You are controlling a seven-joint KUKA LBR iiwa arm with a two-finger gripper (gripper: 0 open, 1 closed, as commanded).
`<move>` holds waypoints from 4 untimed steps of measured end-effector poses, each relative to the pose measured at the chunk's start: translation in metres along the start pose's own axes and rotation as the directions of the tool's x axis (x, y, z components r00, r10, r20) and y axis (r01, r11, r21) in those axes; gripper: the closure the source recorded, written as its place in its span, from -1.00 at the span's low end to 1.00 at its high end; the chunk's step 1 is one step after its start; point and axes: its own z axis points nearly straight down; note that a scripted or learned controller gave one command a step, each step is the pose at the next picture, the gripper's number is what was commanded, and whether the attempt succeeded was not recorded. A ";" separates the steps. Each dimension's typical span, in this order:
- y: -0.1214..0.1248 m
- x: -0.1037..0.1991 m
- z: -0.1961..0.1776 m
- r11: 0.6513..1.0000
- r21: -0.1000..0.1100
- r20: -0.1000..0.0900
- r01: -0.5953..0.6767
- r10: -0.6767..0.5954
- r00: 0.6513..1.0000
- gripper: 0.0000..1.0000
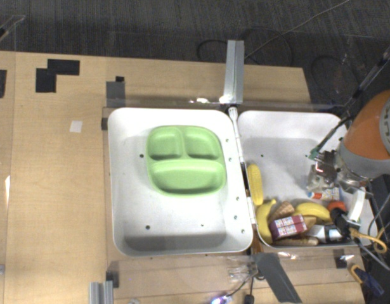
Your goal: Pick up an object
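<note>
**Fingers hang over the right bin, the fruit pile just below them in the frame**

The fingers sit at the right side of the right bin, under the grey wrist and its orange band. They are small and cluttered with cable and metal at this angle, so I cannot tell whether they stand wide or narrow, and nothing can be seen held between them.

The things to pick lie crowded along the lower edge of that bin. Nearest the fingers is a banana, lying just below and slightly left of them in the frame, its long axis running roughly left to right. Touching it on the lower left is a small dark carton, and a second banana curves upright at the bin's lower left corner. An ear of corn lies along the bin's left wall, its long axis running up and down the frame, well apart from the fingers.

The left bin holds a green divided plate, far off to the left.

By my reading, the closest candidate is the near banana: a short move toward the bottom of the frame would reach it, and closing across its short width would suit best. The crowding with the carton could spoil the grasp.
</note>
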 end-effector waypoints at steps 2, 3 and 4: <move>0.038 0.039 0.008 0.989 -0.014 0.007 0.147 -0.147 0.989 -1.00; 0.040 0.044 -0.004 0.987 -0.021 0.002 0.156 -0.156 0.988 1.00; 0.027 0.072 -0.134 0.966 0.008 0.001 0.259 -0.259 0.966 1.00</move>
